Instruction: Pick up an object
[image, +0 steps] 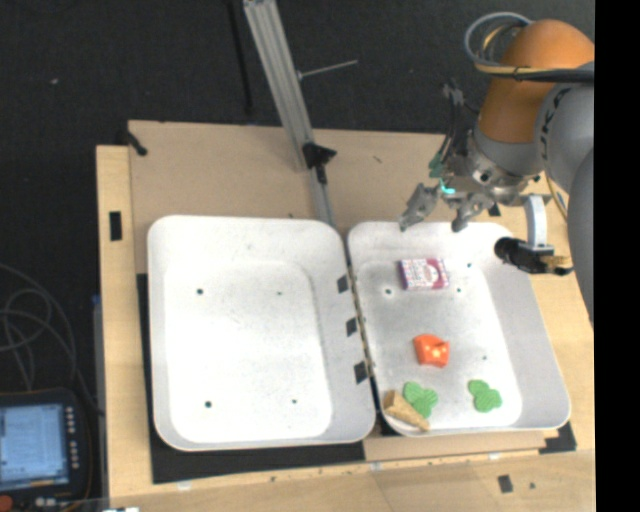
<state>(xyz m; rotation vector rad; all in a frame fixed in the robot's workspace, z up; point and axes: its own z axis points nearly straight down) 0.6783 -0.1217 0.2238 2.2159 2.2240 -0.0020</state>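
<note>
The right bin (520, 320) holds a small purple and white box (422, 273) near its back, an orange-red object (432, 350) in its middle, and two green pieces (421, 399) (485, 396) near its front edge. A tan piece (404, 409) lies at the front left corner beside one green piece. My gripper (437, 214) hangs above the bin's back rim, behind and a little above the purple box. Its two fingers are spread apart with nothing between them.
The left bin (250, 330) lies beside the right one, with black clips along the seam between them. A slanted metal pole (290, 100) rises behind the bins. A screen (35, 440) sits at the lower left, off the bench.
</note>
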